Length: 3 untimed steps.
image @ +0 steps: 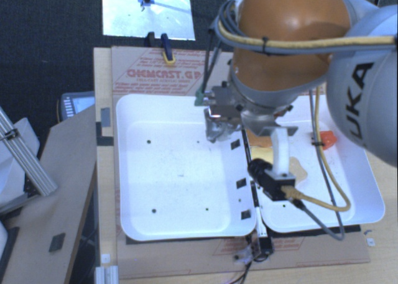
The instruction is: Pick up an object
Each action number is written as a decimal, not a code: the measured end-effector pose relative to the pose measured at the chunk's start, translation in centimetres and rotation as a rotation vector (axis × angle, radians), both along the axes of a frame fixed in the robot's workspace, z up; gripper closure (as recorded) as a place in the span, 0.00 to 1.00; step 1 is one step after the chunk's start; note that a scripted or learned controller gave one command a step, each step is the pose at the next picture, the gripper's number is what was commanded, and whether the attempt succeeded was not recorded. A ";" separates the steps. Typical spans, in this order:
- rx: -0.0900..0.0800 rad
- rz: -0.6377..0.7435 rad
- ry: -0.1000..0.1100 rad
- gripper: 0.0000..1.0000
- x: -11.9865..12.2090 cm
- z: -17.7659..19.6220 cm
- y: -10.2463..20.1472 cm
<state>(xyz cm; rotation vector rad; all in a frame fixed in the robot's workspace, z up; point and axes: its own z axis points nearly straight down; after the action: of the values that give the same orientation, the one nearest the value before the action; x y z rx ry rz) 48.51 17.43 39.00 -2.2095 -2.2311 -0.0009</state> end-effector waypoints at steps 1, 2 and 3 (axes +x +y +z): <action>0.003 -0.012 -0.016 1.00 0.2 12.5 -4.5; -0.001 -0.003 -0.003 1.00 5.3 9.3 -0.7; 0.000 -0.002 -0.001 1.00 9.2 4.8 5.1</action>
<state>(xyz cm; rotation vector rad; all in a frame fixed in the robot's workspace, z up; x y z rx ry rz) 57.70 22.51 43.84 -2.2127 -2.2297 -0.0018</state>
